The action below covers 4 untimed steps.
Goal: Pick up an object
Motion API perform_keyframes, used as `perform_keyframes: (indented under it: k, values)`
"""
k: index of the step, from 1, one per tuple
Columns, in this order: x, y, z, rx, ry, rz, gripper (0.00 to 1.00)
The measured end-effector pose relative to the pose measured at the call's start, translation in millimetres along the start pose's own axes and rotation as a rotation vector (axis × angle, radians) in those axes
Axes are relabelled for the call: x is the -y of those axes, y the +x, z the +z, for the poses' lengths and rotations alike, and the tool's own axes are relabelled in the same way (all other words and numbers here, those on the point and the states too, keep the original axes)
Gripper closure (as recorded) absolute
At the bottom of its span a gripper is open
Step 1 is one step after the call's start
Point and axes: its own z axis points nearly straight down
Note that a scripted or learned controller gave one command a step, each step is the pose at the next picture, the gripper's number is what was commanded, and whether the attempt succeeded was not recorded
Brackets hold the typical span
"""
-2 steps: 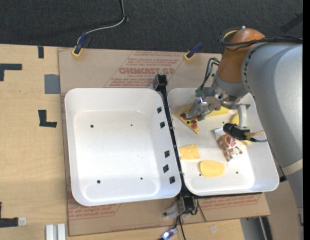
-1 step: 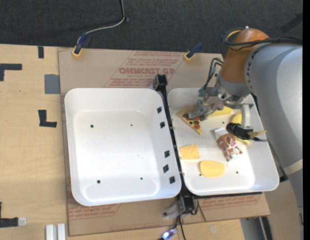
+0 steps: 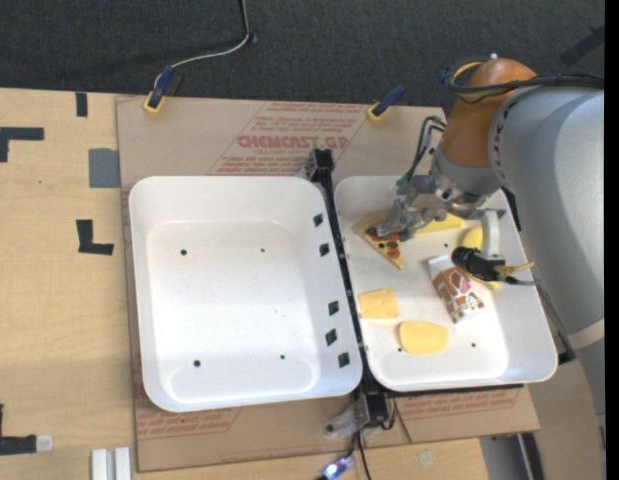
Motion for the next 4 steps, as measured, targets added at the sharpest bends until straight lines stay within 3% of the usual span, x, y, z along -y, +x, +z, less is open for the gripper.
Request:
perform_keyframes:
  k: [1,2,3,4]
  values:
    - [-2,3,0,0.008,0.006,0.003,1.0]
    - [19,-9,-1,0.015,-0.033,0.005,1.0]
    - [70,23,0,0.017,-0.034,0.006,1.0]
    - [39,-13,-1,0.013,-0.033,0.004,1.0]
